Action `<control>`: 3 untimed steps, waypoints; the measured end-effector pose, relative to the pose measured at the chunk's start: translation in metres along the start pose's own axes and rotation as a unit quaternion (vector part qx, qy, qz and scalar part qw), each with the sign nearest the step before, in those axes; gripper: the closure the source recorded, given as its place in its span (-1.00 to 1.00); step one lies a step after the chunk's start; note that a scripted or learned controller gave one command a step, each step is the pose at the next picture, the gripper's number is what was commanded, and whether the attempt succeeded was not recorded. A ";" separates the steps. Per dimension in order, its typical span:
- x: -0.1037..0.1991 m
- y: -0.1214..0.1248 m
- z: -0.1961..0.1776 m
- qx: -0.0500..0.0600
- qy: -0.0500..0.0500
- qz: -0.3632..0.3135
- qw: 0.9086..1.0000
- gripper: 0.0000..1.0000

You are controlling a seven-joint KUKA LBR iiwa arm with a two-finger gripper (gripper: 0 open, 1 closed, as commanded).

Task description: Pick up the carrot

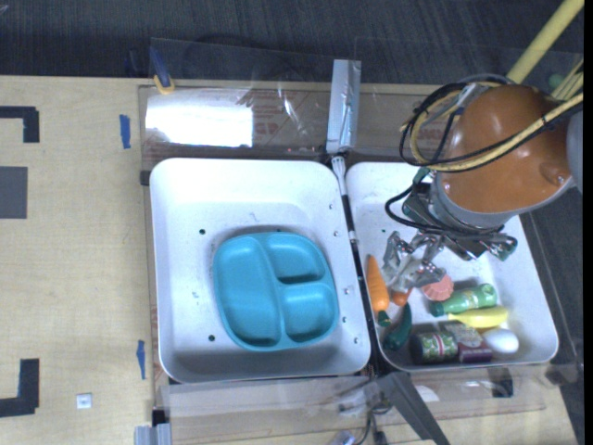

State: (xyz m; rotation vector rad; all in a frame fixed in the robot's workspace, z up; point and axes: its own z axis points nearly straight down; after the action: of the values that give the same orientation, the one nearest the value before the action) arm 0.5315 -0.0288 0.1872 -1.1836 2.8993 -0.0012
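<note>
While the tool (pixel 408 265) hangs low over the left part of the right bin (pixel 542 276), its metal fingers sit in a jumble of linkages and I cannot tell how far apart they are, or whether anything is between them

carrot (pixel 376 286) lies just left of the tool, along the bin's left wall, long axis roughly up-down in the view; a second small orange bit shows right beside the tool, can't say if it belongs to the carrot

dark green item (pixel 399 325) just below the carrot, shape unclear

right of the tool: pink-red round piece (pixel 439 290), green bottle (pixel 468 299), yellow item (pixel 482 319), white egg-like thing (pixel 503 342), dark can (pixel 449 344) lying on its side. can and bottle carry labels, print too small to read

orange arm band (pixel 500 156) and looped cables (pixel 445 119) cover the upper part of the right bin

left bin (pixel 176 202) holds a blue sectioned tray (pixel 275 288), well apart from the tool

wooden table (pixel 65 248) to the left, black marks and blue tape bits on it, no legible writing
</note>
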 end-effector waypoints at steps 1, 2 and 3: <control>-0.017 0.059 -0.113 -0.001 0.000 -0.181 0.984 1.00; 0.016 -0.010 -0.185 0.001 0.000 -0.049 0.999 1.00; 0.026 0.034 -0.146 -0.003 0.002 -0.218 0.976 1.00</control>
State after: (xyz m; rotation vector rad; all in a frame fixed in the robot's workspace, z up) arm 0.4874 -0.0233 0.3324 -1.7923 2.5767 0.0015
